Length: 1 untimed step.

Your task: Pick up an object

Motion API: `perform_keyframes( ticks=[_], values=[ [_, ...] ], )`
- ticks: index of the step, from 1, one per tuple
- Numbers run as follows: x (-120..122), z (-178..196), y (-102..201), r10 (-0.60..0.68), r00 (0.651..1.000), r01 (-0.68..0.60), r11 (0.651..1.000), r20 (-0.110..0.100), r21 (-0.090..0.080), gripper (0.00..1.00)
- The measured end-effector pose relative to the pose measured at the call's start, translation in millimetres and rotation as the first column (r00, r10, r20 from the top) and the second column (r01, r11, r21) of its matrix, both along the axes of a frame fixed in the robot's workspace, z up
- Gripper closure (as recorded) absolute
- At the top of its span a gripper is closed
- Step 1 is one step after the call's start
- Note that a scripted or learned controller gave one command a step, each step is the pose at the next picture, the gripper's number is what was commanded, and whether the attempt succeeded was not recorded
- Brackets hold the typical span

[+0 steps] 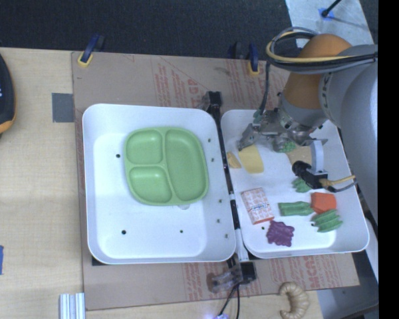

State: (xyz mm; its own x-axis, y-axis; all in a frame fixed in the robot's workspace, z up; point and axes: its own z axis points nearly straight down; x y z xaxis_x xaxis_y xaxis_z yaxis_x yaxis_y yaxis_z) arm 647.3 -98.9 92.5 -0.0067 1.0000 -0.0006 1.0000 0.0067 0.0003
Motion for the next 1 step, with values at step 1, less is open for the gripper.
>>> perform_keyframes(
  ticks=[1],
  values=[
    [-80.0,-1.4,6.2,-0.003,1.0,0.003,1.0,-0.012,0.002,0.0]
  ],
)
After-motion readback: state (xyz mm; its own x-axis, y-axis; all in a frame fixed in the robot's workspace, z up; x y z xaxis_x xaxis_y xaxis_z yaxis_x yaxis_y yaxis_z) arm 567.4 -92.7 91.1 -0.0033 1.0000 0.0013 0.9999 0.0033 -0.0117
